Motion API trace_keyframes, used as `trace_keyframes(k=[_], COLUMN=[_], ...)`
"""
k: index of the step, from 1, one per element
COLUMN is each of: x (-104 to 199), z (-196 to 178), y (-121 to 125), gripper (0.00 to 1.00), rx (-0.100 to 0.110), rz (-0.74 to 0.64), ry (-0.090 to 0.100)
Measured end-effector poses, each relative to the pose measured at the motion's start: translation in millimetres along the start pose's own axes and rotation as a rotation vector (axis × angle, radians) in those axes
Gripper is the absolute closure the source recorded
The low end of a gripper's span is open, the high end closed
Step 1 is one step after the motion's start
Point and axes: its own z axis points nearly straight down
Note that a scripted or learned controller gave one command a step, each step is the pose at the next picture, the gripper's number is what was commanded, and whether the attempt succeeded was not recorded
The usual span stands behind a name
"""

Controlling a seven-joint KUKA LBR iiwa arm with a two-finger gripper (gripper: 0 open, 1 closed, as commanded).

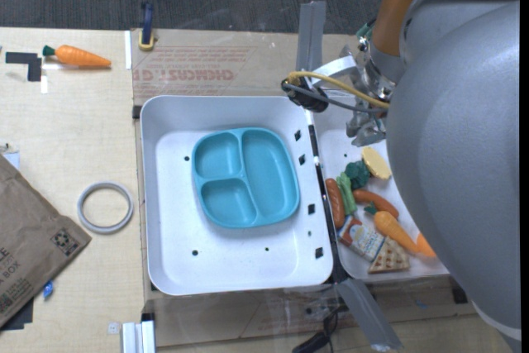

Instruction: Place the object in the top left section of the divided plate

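Bench with two white bins [165,260], one blue divided plate [245,176]; hand [364,128] state unclear.

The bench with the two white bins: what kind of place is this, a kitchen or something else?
Probably a robotics lab, not a kitchen. A grey arm reaches over the bins, the food pieces look like toys, and the bench carries tape marks and a tape roll.

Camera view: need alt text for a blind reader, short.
A blue divided plate lies in the left white bin, its sections bare. The grey robot arm fills the right side, its hand over the right bin above a heap of toy food. A toy carrot lies on the bench.
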Motion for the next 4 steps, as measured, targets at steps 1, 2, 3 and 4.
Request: trace_keyframes(k=[1,2,3,4], x=[-119.1,-56.8,49.4,-26.4], z=[70.3,70.1,69.8,70.2], y=[37.5,20.3,40.2,107.4], gripper=[1.00,1.00,1.00,1.00], rx=[0.002,0.001,0.001,0.002], rz=[-0.003,-0.006,-0.040,-0.052], ry=[-0.004,-0.004,-0.001,-0.004])
